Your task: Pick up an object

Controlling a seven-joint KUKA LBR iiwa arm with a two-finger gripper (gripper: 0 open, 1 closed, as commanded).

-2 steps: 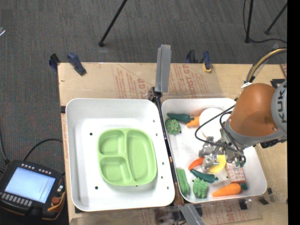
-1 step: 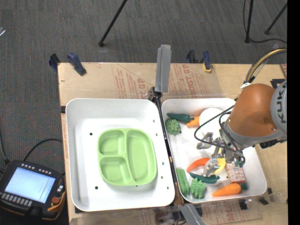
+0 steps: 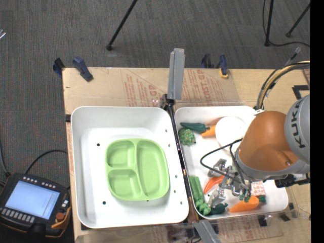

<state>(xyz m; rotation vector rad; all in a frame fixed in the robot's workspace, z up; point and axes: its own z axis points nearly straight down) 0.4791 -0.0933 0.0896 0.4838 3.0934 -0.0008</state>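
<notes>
Claw (image 3: pixel 229 186) is low in the right bin (image 3: pixel 276 204), near side, w/ the grey arm (image 3: pixel 298 130) and its orange band (image 3: pixel 266 140) coming in from the right. Can't tell if it's apart or together; metal parts and cables blur into one cluster, and nothing reads as clearly clamped.

Toy veg around it: an orange carrot (image 3: pixel 212 183) just left of the claw, partly under it. Another orange carrot w/ green top (image 3: pixel 247 204) lies just near-right of the claw, by the bin's near wall. Green pea-pod type piece (image 3: pixel 197 190) runs along the left wall, near end. Small red-and-white item (image 3: pixel 257 189) sits right of the claw.

Far part of the bin: broccoli (image 3: pixel 187 136) at left, dark green veg (image 3: pixel 193 127) beside it, orange piece (image 3: pixel 211 131) touching a white round object (image 3: pixel 231 129).

Left bin (image 3: pixel 83 135) holds a light green divided plate (image 3: pixel 137 169), 3 compartments, roughly centred. Both bins sit on a cardboard-covered tabletop (image 3: pixel 116 85). Pendant w/ screen (image 3: pixel 33 202) on the floor, near left.
</notes>
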